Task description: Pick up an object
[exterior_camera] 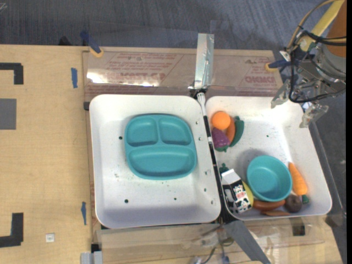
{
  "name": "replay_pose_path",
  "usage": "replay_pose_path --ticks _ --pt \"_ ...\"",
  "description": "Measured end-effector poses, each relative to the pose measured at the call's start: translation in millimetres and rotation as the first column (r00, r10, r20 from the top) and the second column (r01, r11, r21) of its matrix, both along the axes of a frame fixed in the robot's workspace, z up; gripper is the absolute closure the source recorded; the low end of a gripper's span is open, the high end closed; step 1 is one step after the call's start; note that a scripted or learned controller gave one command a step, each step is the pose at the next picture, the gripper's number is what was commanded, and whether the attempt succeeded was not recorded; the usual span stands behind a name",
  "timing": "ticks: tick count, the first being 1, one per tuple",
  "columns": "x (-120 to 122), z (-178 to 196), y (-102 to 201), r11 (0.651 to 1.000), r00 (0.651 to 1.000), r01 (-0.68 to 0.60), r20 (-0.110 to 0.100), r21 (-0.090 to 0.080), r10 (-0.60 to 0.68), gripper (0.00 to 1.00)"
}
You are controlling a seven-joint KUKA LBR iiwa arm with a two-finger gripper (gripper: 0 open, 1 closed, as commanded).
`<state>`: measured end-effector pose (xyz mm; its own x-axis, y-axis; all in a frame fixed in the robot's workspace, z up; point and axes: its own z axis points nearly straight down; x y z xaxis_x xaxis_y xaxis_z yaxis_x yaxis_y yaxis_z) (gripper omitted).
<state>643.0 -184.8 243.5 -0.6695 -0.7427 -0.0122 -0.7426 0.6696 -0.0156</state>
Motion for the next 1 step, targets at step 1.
replay_pose_path --ticks 1 --pt "-31.4 -145.6 -1.3 0.979 0.979 -0.206 -0.008 0.001 0.206 0.00"
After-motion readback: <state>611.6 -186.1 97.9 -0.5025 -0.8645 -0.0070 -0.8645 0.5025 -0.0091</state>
